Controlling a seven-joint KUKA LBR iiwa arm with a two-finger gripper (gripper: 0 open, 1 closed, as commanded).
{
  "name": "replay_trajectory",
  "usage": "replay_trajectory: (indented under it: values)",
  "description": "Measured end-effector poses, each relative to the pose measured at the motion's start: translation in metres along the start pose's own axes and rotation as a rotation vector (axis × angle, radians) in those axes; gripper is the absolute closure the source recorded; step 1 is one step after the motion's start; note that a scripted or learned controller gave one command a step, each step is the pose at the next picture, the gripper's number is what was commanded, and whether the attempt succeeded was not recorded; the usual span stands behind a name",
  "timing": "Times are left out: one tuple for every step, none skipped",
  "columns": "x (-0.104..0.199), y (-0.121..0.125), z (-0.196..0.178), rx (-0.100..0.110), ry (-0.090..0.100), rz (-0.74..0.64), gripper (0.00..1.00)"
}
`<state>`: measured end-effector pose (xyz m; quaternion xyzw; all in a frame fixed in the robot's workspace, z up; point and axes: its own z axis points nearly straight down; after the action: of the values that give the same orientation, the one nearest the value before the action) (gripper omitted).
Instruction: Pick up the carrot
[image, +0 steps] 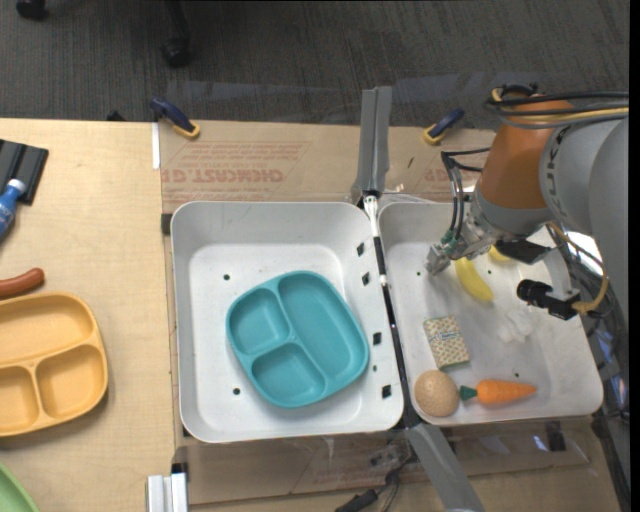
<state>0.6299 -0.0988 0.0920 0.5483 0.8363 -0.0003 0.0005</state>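
Behind bins, mirrored "CHEMCAST" cardboard (235, 165)

My one camera fixed above bench (100, 180), looking down at slant, moderate distance; both white bins (200, 300) in frame; my arm (560, 170) enters from right.

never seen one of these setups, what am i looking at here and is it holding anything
One camera looks down at a slant on a bench with two white bins. The grey and orange robot arm reaches in from the right; its pincer hangs over the right bin, beside a banana. I can't tell if it grips anything. Nearer the front lie a sponge, an egg and the carrot, untouched. The left bin holds a teal tray. An orange tray sits on the bench.
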Motion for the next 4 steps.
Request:
replay_trajectory:
  values:
    - [0.017,-0.064,-0.183,-0.001,-0.002,-0.083,1.0]
    - [0.042,-0.024,-0.099,0.002,0.001,-0.164,1.0]
    - [0.006,-0.099,-0.163,-0.001,-0.002,-0.134,1.0]
    - [0.09,-0.044,-0.114,0.001,0.001,-0.28,1.0]
